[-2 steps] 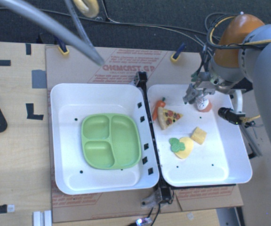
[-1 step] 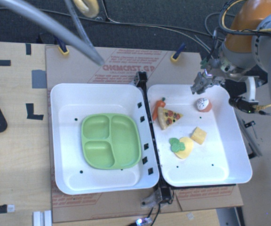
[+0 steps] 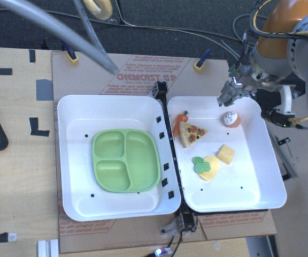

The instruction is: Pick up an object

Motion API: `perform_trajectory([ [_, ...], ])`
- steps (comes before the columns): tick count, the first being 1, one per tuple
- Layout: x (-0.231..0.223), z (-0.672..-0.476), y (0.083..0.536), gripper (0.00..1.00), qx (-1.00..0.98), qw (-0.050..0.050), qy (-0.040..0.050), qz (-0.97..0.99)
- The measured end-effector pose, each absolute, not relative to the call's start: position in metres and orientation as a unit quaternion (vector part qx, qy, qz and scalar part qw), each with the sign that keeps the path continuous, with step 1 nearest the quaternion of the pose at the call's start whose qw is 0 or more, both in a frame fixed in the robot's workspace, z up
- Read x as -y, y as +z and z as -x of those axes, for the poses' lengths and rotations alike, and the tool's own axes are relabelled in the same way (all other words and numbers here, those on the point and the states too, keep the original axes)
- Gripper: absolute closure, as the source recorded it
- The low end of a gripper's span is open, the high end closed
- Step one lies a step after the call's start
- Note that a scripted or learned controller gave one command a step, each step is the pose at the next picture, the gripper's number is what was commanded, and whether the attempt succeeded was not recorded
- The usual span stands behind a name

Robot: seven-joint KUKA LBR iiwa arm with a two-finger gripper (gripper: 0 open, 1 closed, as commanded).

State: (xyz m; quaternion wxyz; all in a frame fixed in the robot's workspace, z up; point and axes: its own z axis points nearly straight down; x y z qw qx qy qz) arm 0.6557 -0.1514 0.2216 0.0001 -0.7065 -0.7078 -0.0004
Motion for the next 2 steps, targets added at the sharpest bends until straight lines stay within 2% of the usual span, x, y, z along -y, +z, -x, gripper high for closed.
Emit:
perform_trajectory([
  [2,0.046,-0.646,0.211,1.00,0.709,0.001,0.0005,0.705],
])
